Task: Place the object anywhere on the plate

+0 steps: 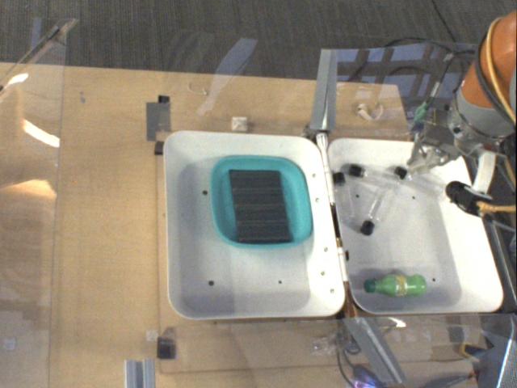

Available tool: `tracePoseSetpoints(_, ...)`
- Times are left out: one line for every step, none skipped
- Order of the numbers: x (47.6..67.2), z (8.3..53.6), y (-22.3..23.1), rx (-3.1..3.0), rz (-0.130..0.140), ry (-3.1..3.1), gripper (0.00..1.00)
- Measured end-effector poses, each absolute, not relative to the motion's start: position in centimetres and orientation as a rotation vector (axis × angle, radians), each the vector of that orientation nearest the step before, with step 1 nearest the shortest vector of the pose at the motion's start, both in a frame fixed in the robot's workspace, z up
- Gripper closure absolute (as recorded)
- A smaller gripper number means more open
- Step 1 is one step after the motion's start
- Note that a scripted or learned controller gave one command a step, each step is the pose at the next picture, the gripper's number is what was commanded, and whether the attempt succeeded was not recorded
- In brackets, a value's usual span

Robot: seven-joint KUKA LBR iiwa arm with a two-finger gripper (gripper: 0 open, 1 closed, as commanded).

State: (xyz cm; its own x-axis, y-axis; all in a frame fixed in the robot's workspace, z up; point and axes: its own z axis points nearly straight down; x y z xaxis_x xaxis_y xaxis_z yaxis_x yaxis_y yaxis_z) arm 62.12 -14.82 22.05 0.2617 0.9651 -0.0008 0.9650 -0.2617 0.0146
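Your gripper (422, 158) hangs in the right bin's (468, 297) far corner; I cannot tell its state. The green bottle (395, 284) lies near the front wall, well apart from the teal plate (300, 208); that wall may block 1 finger.

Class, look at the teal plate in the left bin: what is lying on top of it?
A dark ribbed block lies on the plate, covering most of its middle. The plate surface beneath the block is hidden.
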Motion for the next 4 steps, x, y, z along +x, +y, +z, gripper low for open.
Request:
tracePoseSetpoints(62.1,22.1,-14.8,2.485,0.013,1.902,0.0)
tracePoseSetpoints(67.0,26.6,-18.7,2.403,0.003,2.015,0.0)
tracePoseSetpoints(67.1,27.7,-18.4,2.391,0.004,2.025,1.0)
tracePoseSetpoints(61.8,21.2,-10.8,2.307,0.004,2.129,1.0)
